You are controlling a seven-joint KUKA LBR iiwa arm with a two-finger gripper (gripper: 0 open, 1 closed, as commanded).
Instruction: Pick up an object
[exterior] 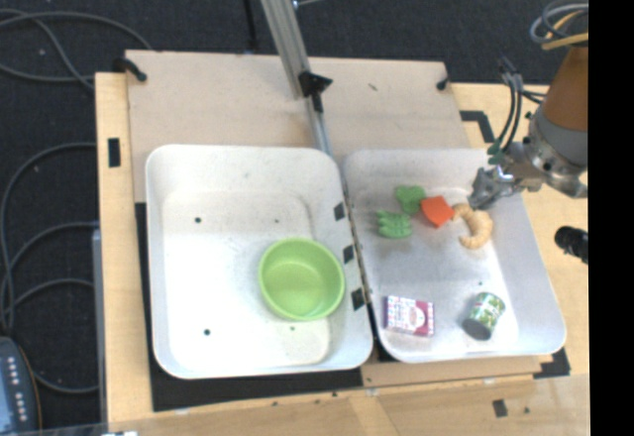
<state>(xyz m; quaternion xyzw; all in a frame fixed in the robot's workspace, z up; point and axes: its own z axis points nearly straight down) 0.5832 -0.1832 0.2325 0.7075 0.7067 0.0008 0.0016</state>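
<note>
Hand [487, 188] hangs low at the bin's [530, 256] far edge, likely lined up to grab the croissant [475, 227] just below it; its grip state I cannot tell.

We note a tan bench [228, 97] filling most of the frame, on dark carpet. Two shallow white bins sit on it side by side, touching along the centre: the left bin [198, 186] at centre-left, the right bin [520, 271] at centre-right. A paler board [396, 92] lies flat on the bench across the upper middle, behind both bins. Black corner brackets [136, 70] mark its upper corners.
</note>
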